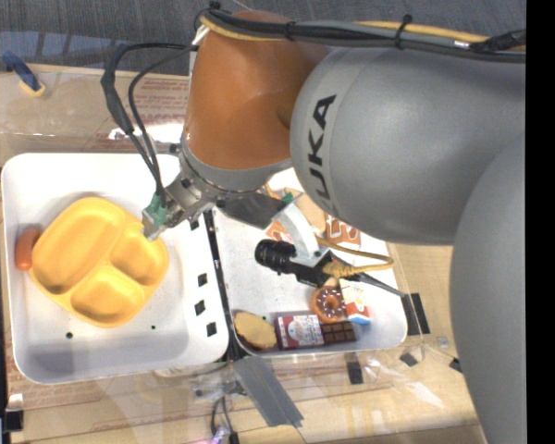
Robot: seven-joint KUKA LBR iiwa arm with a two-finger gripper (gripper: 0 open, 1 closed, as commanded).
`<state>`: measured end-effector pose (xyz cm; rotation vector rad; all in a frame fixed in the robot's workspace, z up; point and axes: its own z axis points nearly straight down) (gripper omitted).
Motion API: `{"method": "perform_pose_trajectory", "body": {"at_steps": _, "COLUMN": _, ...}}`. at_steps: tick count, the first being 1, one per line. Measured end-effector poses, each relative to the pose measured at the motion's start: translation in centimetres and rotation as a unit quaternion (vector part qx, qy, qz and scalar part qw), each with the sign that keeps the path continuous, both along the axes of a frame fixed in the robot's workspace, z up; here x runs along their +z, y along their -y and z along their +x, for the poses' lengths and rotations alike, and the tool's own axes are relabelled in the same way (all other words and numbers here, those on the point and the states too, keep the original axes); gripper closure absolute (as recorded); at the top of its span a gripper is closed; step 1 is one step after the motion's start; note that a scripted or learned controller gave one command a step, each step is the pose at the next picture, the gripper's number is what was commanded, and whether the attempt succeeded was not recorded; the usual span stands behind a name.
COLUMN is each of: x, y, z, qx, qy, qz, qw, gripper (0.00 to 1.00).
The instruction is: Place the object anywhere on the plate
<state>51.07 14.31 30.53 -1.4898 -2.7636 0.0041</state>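
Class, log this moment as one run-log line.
arm: over bin divider | gripper: at yellow plate edge | plate: left bin | toys: right bin

You can read one word here: "KUKA", in black capitals on the grey arm casing (370, 146), running bottom to top along the curved shell just right of the orange band (236, 91) and up and to the right of the gripper (159, 213). Well to the gripper's lower right, the dark red packet (305, 329) in the right bin (388, 336) carries print, but you cannot read it; the carton (354, 305) beside it is also too blurred.
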Motion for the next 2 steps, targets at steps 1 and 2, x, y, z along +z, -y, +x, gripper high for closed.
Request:
{"method": "perform_pose_trajectory", "body": {"at_steps": 1, "x": 0.0, "y": 0.01, "z": 0.01, "qx": 0.0, "qy": 0.0, "qz": -0.0001, "qw": 1.0, "gripper": 0.0}}
{"method": "perform_pose_trajectory", "body": {"at_steps": 2, "x": 0.0, "y": 0.01, "z": 0.01, "qx": 0.0, "qy": 0.0, "qz": -0.0001, "qw": 1.0, "gripper": 0.0}}
